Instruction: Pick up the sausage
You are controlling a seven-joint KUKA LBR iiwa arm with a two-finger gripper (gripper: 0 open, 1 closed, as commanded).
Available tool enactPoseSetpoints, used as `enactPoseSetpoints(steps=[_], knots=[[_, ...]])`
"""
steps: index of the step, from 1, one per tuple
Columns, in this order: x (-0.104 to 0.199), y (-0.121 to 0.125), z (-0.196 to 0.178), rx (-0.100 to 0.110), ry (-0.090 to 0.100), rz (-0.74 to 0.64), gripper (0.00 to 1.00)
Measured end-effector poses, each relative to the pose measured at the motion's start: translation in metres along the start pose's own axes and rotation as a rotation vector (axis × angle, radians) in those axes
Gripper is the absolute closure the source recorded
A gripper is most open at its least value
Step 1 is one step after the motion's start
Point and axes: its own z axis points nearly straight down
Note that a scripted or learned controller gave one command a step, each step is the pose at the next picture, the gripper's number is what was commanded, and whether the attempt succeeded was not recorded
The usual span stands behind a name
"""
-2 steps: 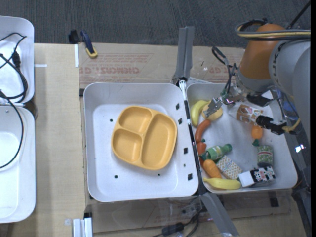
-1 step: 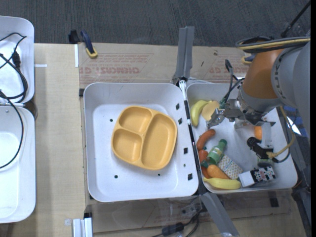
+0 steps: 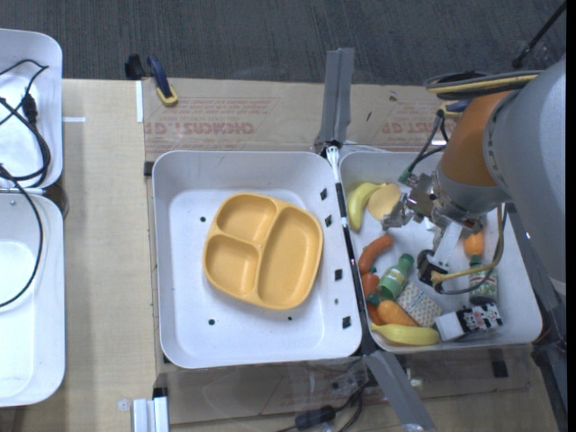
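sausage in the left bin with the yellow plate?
No. The sausage lies in the right bin, among the bananas and other items; the left bin holds the yellow plate.

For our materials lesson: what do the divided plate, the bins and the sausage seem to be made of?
Plate: probably moulded plastic, matte yellow-orange, with smooth rounded dividers.
Bins: likely thin white plastic or foam, with a dull finish and rounded corners.
Sausage: apparently toy plastic or rubber, uniform orange-red, slightly glossy; too small to be sure.

- Red mirrored or upside-down lettering on the cardboard sheet (image 3: 236, 115) behind the bins, too distorted to read.
- No other legible labels or numbers.
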Motion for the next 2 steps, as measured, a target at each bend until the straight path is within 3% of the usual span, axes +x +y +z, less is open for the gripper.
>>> enactPoseSetpoints(steps=[1,2], knots=[[-0.003,-0.013,-0.031,0.000,0.000,0.005,0.00],[-0.007,-0.025,0.000,0.001,0.000,-0.267,0.00]])
